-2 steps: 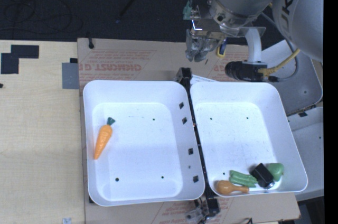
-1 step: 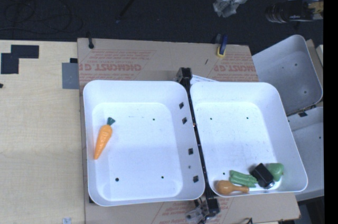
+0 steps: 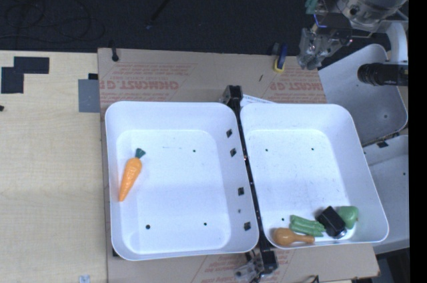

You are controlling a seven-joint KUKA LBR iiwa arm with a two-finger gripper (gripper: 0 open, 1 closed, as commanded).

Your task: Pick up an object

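Observation:
An orange toy carrot [image 3: 130, 174] with a green top lies at the left side of the left bin [image 3: 167, 116]. In the near right corner of the right bin [image 3: 300, 116] sit a tan pear-shaped toy [image 3: 291, 237], a green bean pod [image 3: 307, 225], a black block [image 3: 331, 221] and a green leafy piece [image 3: 348, 214], bunched together. My gripper [image 3: 312, 56] hangs above the bench behind the right bin, well away from all the objects. Nothing shows between its fingers.
The two white bins sit side by side on a cardboard sheet [image 3: 200, 78], joined by a black clip strip [image 3: 240, 168]. A small yellow and blue item [image 3: 280, 59] stands on the cardboard near the gripper. A grey panel [image 3: 360, 95] lies at the right.

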